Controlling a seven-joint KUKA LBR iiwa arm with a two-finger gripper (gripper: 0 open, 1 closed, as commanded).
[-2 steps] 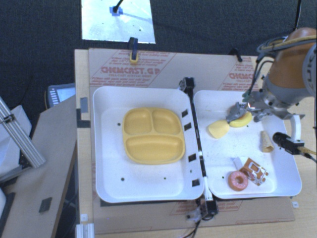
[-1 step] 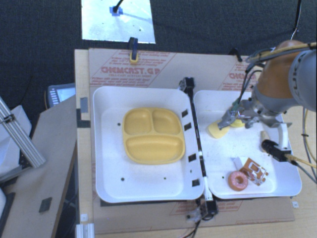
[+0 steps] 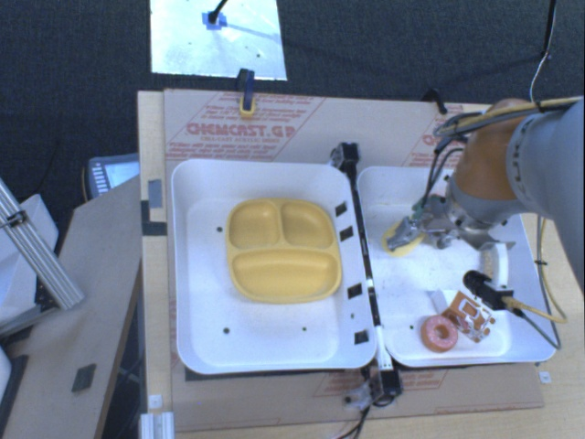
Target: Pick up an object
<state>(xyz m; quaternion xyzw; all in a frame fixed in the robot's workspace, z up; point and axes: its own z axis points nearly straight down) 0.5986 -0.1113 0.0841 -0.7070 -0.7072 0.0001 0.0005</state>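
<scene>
With the gripper [image 3: 413, 230] low over the yellow object [image 3: 400, 239] in the right bin [image 3: 393, 186], finger state unclear, it should centre before closing.

Yellow object [image 3: 402, 237] at the gripper [image 3: 413, 230] tip — right bin [image 3: 384, 190], upper-left

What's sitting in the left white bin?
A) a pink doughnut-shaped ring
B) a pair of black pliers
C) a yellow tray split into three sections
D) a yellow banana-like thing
C: the yellow divided tray lies flat in the middle of the left bin, with two small sections at the back and one long one in front; the pink ring lies in the right bin.
</scene>
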